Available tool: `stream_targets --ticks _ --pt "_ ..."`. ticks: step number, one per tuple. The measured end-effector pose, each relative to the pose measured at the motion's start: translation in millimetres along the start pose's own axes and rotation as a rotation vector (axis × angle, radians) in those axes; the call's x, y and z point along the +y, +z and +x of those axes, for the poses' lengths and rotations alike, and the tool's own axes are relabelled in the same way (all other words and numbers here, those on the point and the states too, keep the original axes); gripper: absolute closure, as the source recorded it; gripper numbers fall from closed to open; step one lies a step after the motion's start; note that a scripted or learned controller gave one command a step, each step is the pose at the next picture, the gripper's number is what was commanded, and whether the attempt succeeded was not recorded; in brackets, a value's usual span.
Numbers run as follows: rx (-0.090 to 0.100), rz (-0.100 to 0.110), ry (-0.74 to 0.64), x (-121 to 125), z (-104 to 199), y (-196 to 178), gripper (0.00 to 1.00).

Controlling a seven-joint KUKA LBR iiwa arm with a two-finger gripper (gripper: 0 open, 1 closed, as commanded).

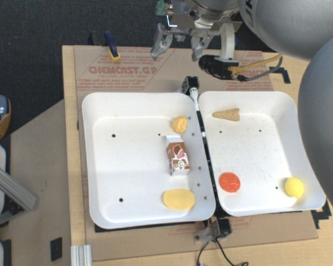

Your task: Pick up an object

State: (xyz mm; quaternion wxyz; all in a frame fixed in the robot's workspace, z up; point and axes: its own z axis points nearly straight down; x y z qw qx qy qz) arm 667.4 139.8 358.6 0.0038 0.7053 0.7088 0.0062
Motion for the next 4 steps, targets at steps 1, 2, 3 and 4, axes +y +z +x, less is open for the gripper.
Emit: stream_targets --ticks 1,2,3,4 --pt "0.002 -0.004 -0.001 1 39 -126 0.0" --pt "-0.004 0.009 0.003 1 37 -127 1.0" --pt "-0.004 0.018 0.007 -29 6 -125 1.0" --pt "-0.003 0.007 0.008 -33 -22 -164 1.0"
